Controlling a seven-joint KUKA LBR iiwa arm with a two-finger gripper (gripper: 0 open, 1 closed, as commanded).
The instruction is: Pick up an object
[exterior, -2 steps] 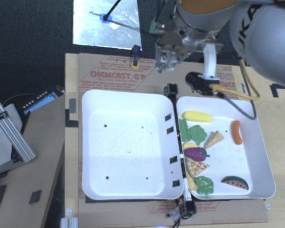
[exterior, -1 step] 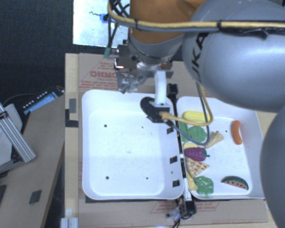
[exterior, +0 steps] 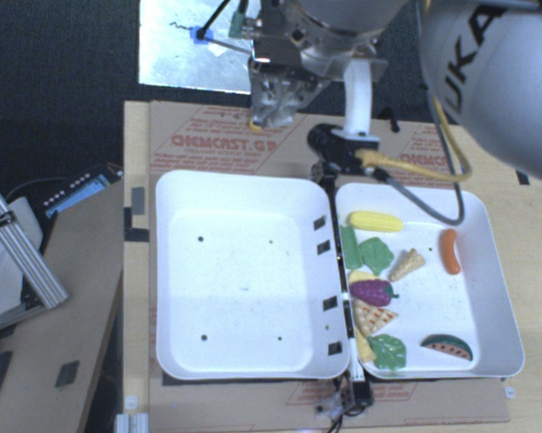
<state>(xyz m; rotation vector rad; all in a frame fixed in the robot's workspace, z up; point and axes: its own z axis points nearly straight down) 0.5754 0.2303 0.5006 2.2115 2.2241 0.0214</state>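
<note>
My gripper (exterior: 273, 109) hangs high over the cardboard behind the left bin (exterior: 242, 281), far from the toys. The right bin (exterior: 481, 298) holds several toy foods. A yellow corn cob (exterior: 375, 222) lies at its back. Below it lie a green leaf (exterior: 367, 253) and a tan cone (exterior: 409, 262). An orange sausage (exterior: 450, 251) lies to their right. Along the left wall sit a purple eggplant (exterior: 373, 291), a pizza slice (exterior: 375, 320) and another green leaf (exterior: 388, 350). A watermelon slice (exterior: 447, 347) lies at the front right.
Both bins rest on a cardboard sheet (exterior: 212, 138). A black hinge strip (exterior: 335, 276) runs between them. The arm's grey body (exterior: 489, 77) looms over the back right. A metal frame (exterior: 21, 256) stands off the bench to the left.
</note>
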